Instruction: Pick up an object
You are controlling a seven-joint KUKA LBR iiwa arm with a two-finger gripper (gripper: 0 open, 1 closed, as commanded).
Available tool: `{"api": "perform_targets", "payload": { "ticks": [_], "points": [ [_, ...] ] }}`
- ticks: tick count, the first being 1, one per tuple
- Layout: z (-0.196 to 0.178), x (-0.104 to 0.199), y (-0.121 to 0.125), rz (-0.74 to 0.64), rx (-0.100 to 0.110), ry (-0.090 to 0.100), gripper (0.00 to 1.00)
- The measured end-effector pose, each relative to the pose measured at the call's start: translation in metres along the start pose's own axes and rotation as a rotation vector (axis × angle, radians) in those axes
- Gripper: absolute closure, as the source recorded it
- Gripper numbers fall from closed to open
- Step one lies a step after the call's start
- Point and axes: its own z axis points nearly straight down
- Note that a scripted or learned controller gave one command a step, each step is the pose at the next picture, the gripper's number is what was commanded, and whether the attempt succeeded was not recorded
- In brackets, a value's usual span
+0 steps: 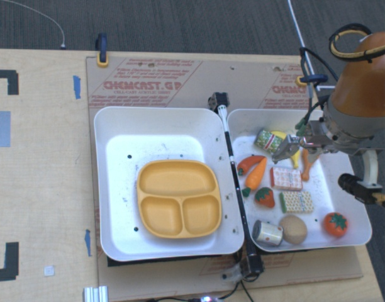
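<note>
Camera view: gripper [292, 148] low over right bin [362, 231], fingers parted, nothing between them. Green can [267, 139] just beside, carrot [256, 172] and cracker [286, 178] near. Approach step; next: settle on one target, descend, close.

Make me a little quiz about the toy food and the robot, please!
1. True or false: the yellow tray sits in the left bin.
2. Which lies nearest the gripper? A tomato B green can C egg
3. Fill in: the carrot is in the ___ bin.

Key: 1 true; 2 B; 3 right
</note>
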Motion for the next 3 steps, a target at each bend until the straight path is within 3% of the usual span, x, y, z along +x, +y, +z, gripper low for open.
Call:
{"api": "perform_targets", "payload": {
  "ticks": [1,2,3],
  "points": [
    [0.1091,0.0019,-0.0396,0.000,-0.004,-0.001,0.00],
    [0.0993,0.0019,-0.0388,0.001,-0.007,-0.002,1.00],
    [0.0994,0.0019,-0.0389,0.000,-0.007,-0.002,0.00]
  ]
}}
